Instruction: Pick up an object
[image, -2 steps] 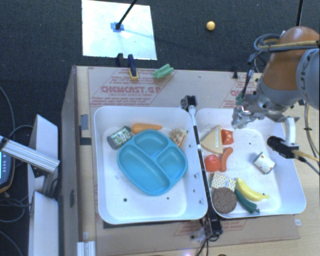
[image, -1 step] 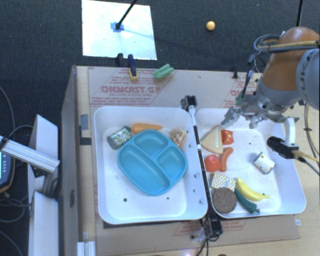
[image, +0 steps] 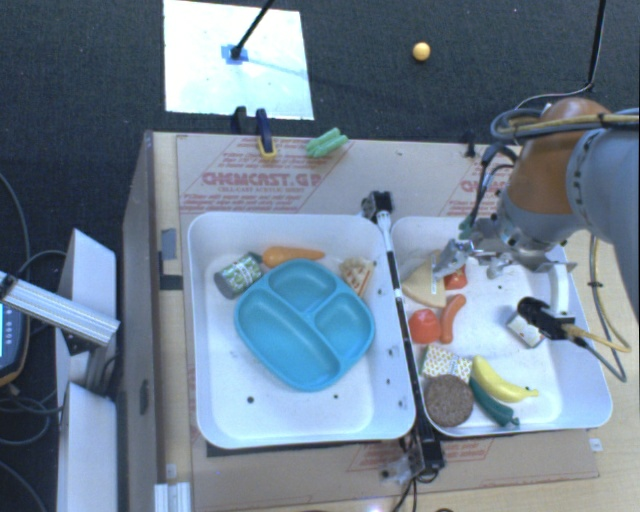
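Figure: my gripper (image: 462, 252) hangs low over the upper left of the right bin (image: 590, 400), above the cheese wedge (image: 425, 285); whether it is released or clenched I cannot tell. The small red piece (image: 455, 280) and sausage (image: 452, 316) lie just beside the wedge, so I should descend centred on one item, clear of the bin wall. My arm (image: 560, 190) reaches in from the right, wrist bent downward.

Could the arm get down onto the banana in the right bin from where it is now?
Probably yes. The banana lies on top near the right bin's front edge, nothing covering it; only the green item touches it beneath. The gripper hovers farther back, above the cheese wedge.
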